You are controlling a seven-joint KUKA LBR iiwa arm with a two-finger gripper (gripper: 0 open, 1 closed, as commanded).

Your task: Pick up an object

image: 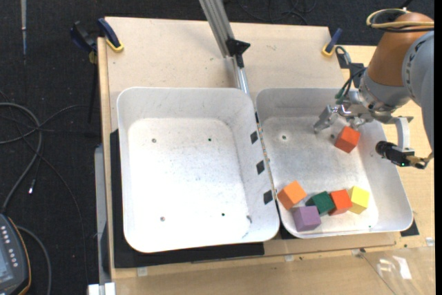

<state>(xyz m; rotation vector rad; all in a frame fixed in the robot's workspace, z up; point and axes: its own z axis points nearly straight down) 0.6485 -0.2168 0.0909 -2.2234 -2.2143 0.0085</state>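
Orange-red, a small cube (347,139) is seen tilted under the gripper (340,122) in the right bin (290,107); whether the fingers are clamped on it cannot be told. A slow, vertical lift would be advised. Five matte, hard-edged blocks (322,204) are clustered by the smooth white front wall.

No readable text, no labels, no brands, no numbers, no signs
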